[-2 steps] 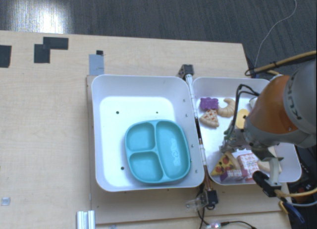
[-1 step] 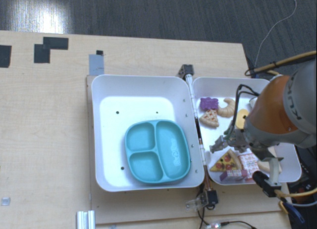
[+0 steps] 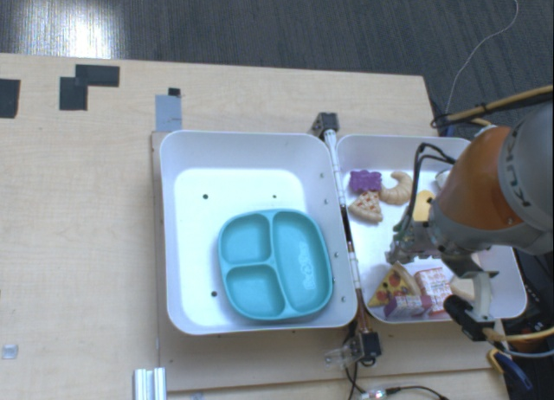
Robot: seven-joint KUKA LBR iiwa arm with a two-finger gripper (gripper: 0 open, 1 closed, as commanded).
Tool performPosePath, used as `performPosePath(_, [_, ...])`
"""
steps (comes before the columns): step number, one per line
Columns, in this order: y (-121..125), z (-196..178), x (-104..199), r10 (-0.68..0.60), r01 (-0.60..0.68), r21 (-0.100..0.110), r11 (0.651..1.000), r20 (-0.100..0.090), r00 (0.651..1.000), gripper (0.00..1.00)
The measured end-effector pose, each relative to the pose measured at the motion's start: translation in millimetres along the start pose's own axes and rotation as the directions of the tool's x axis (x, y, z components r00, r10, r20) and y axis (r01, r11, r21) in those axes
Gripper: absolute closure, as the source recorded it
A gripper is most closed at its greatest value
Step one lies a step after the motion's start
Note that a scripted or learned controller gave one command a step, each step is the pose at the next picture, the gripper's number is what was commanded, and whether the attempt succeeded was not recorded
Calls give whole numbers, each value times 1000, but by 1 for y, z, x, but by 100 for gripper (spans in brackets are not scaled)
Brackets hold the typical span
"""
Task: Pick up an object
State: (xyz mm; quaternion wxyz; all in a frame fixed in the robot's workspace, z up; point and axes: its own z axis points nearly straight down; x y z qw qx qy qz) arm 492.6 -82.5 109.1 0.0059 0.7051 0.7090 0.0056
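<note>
The right bin (image 3: 381,141) holds several toy foods. At its far left lie a purple grape bunch (image 3: 364,181), a tan croissant (image 3: 398,187) and a pizza slice (image 3: 367,206). A yellow piece (image 3: 421,206) peeks out beside the arm. Near the front edge a second pizza slice (image 3: 396,284) lies beside a pink and white packet (image 3: 433,286), with a purple piece (image 3: 403,306) in front of them. My gripper (image 3: 405,249) hangs low over the bin's middle, just above the second pizza slice. The wrist's bulk hides its tips.
The left bin (image 3: 234,169) holds a blue divided plate (image 3: 275,262). A metal clamp (image 3: 326,123) sits at the far end of the wall between the bins. Cables lie at the bench's front right. Bare wooden bench stretches to the left.
</note>
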Motion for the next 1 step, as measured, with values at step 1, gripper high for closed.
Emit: performPosePath(1, [0, 0, 0, 1, -1, 0, 1000, 0, 1000, 0])
